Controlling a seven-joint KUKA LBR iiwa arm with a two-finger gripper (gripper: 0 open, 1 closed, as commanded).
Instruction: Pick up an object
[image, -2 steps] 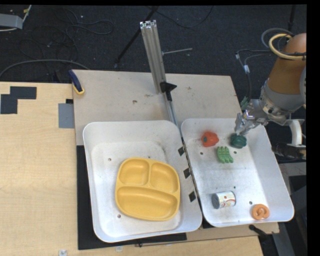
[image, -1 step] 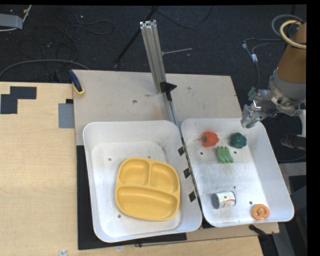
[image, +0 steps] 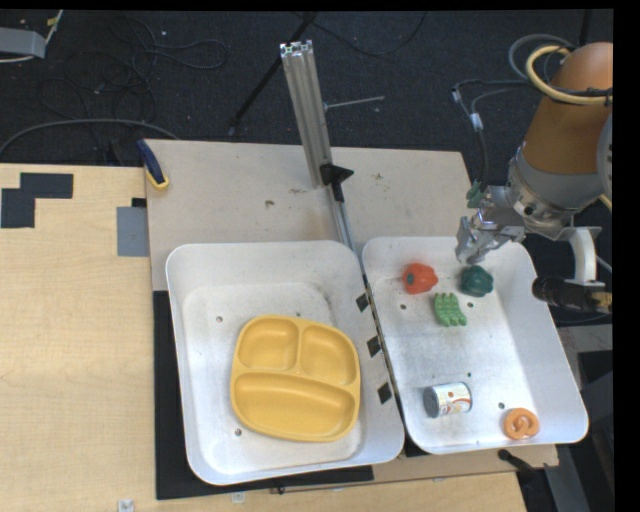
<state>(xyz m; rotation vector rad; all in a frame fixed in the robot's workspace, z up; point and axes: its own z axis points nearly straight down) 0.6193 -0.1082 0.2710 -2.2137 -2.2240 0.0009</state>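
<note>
Closest to me, in the right-hand shallow white bin (image: 540, 330), a small orange ring-shaped toy (image: 520, 424) lies in the near right corner. Just left of it, a short metal can with a white and orange label (image: 447, 400) lies on its side. Across the divide, in the left white bin (image: 200, 300), a yellow plastic compartment tray (image: 296, 378) sits flat, its three sections facing up, well apart from everything in the right bin.

Farther up the right bin, a small green ridged toy (image: 450, 309) lies near the middle. Beyond it and slightly left is a red round tomato-like toy with a green top (image: 420, 277). To the right of that tomato, a dark green rounded object (image: 477, 282) rests near the bin's far edge.

The hand (image: 478, 247) hangs right above that dark green object, at the bin's far right corner. I cannot tell whether it is apart or together, nor whether it touches the object. Behind it rises the grey arm with its orange band (image: 565, 110).

Farther back on the pale table (image: 240, 185), an upright aluminium post (image: 308, 110) stands behind the gap between the bins.
</note>
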